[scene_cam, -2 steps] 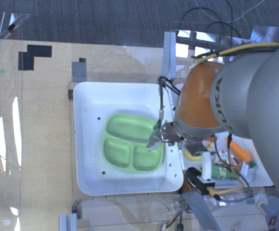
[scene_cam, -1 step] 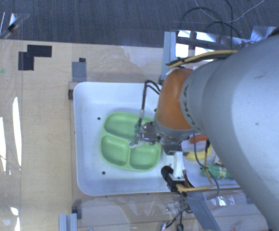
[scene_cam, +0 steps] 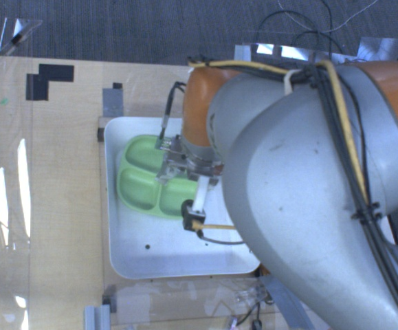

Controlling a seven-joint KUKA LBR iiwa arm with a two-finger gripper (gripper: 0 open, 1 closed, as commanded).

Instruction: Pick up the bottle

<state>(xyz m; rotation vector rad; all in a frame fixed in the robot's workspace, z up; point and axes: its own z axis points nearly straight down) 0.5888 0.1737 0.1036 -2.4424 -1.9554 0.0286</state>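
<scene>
over the left part of the white bin [scene_cam: 185, 263] the grey arm [scene_cam: 302, 184] with its orange band [scene_cam: 202, 105] reaches in from the right, covering most of the bin's right side. at its end the gripper [scene_cam: 174, 167] sits low above a green divided tray [scene_cam: 144, 181] that lies in the bin's far left area. whether the pincer is open or closed cannot be told, as the wrist hides it. where the bottle lies cannot be told either. a yellow cable [scene_cam: 253, 67] runs along the arm.
</scene>
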